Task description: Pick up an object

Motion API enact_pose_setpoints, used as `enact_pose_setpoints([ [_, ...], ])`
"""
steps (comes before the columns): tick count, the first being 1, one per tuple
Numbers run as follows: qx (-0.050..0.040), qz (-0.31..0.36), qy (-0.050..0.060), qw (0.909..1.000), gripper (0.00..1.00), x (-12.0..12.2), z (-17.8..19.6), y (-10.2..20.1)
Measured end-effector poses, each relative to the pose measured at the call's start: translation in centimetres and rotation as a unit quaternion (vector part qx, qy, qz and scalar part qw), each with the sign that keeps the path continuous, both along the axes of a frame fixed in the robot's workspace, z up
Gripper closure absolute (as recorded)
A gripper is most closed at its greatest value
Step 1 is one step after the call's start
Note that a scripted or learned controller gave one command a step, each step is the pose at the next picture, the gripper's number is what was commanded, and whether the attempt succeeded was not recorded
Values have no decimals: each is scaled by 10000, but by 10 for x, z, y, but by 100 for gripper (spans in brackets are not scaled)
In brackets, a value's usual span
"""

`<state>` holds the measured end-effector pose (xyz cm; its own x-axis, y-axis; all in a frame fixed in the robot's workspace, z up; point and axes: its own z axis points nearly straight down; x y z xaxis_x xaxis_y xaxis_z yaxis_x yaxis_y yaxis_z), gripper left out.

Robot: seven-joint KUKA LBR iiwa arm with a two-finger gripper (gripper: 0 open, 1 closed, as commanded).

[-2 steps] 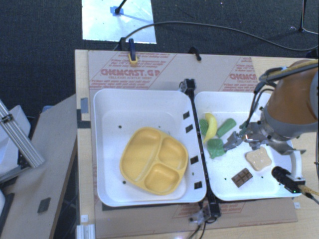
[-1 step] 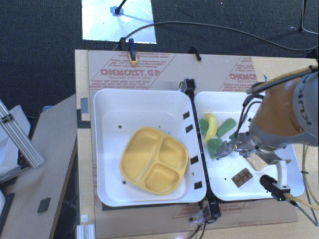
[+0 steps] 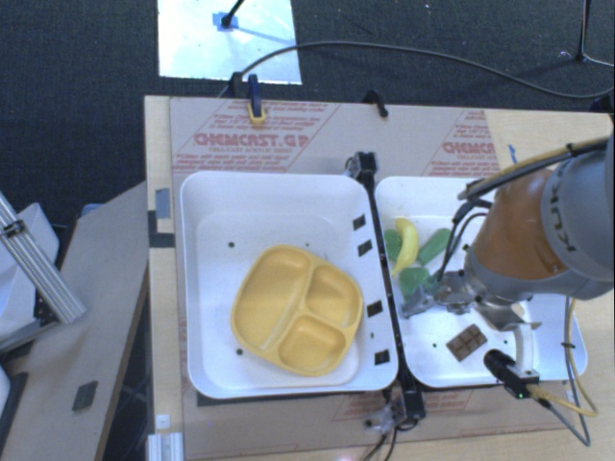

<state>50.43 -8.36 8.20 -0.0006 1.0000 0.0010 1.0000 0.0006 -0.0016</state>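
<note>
My gripper (image 3: 419,302) reaches into the right bin (image 3: 432,369) from the right. It sits low beside a cluster of objects at the bin's left side. That cluster holds a yellow banana-shaped piece (image 3: 407,241), a green elongated piece (image 3: 432,246) and a green chunk (image 3: 414,279) just above the fingertips. A brown chocolate-bar piece (image 3: 468,342) lies on the bin floor below the wrist. The fingers look close together at the green chunk, and I cannot tell whether anything is between them. The arm's orange band (image 3: 514,224) covers the bin's right half.
The left bin (image 3: 207,257) holds a yellow divided plate (image 3: 296,309). A black divider with clips (image 3: 381,286) runs between the bins. Cables trail off the bench at the front right (image 3: 557,406).
</note>
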Motion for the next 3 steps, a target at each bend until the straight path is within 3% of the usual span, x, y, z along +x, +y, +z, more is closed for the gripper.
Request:
enact_pose_setpoints([
  [1,-1,5,-22,10000,100,1,13,0],
  [3,-9,20,-41,10000,100,8,120,3],
])
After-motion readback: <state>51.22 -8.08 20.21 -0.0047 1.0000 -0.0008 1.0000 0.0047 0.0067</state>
